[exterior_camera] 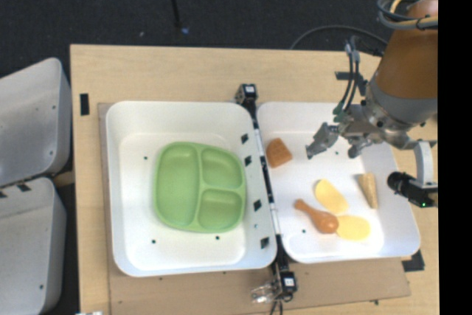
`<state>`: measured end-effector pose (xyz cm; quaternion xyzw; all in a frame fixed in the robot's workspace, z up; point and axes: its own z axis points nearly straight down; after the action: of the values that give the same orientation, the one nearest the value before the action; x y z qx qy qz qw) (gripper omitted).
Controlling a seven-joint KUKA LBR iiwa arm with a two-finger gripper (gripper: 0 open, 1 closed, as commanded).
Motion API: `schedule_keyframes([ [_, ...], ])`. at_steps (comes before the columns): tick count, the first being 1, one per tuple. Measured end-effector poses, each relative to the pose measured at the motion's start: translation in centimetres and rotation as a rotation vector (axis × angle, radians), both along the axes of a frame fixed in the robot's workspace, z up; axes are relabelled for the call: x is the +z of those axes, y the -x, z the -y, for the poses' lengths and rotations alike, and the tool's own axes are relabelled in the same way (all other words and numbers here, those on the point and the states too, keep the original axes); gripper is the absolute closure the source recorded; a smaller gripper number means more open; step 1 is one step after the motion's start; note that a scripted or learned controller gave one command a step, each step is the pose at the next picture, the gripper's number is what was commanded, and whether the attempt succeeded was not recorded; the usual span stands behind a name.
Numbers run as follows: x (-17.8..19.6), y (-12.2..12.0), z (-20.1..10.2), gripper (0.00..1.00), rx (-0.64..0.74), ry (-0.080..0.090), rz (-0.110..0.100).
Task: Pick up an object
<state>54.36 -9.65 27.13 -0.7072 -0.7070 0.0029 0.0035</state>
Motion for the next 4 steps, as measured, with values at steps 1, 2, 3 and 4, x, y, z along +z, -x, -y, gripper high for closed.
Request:
schedule_keyframes([
  [1,0.5,-0.2,0.0,0.0,0.002,0.001,0.01],
  [2,-5.7,-0.5,0.6,0.0,0.0,0.002,0.004],
  [3,-11.9,-0.8,0.4,0.0,-0.001,0.002,0.005],
  [4,-17.2,-0.7,0.5,0.0,-0.002,0.002,0.005],
])
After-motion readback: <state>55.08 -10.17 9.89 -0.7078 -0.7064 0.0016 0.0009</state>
